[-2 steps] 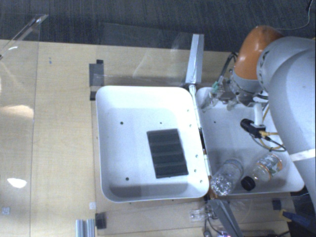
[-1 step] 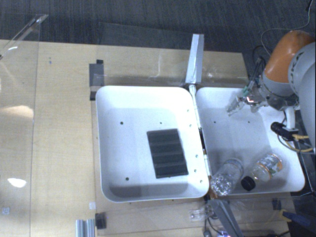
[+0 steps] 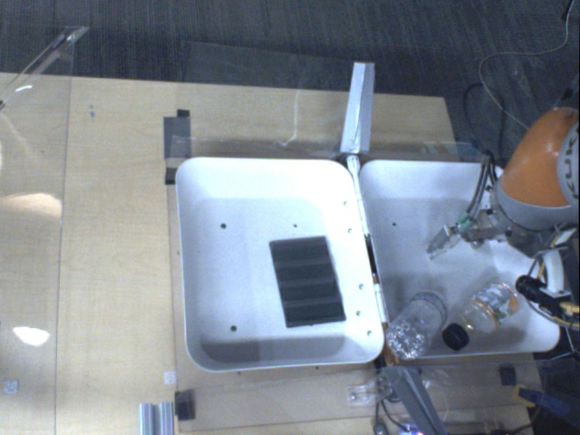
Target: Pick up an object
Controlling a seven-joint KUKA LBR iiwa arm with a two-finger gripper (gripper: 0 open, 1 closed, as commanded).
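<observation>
So the pickable stuff is sitting in two places. In the right bin (image 3: 399, 198) you've got a clear plastic bottle with a black cap (image 3: 478, 313) lying on its side near the near edge, cap pointing left. Just beside it on the left is a second clear bottle (image 3: 415, 324), crinkly looking, lying tilted with one end up against the bin's near-left corner. The two are close, but I can't tell if they actually touch.

The left bin (image 3: 208, 243) holds a dark ribbed rectangular block (image 3: 308, 281), flat on the floor a bit right of centre and turned slightly off square with the walls.

Your gripper (image 3: 450, 237) hangs over the right bin, further back than the bottles and well apart from them, pointing left off the grey arm with its orange band (image 3: 542, 172). Nothing is between the fingers that I can see. Whether the jaws are spread or pressed together, honestly can't tell at this angle, it's just a small metallic blur.

Both bins sit side by side on the light wood bench (image 3: 100, 243).
</observation>
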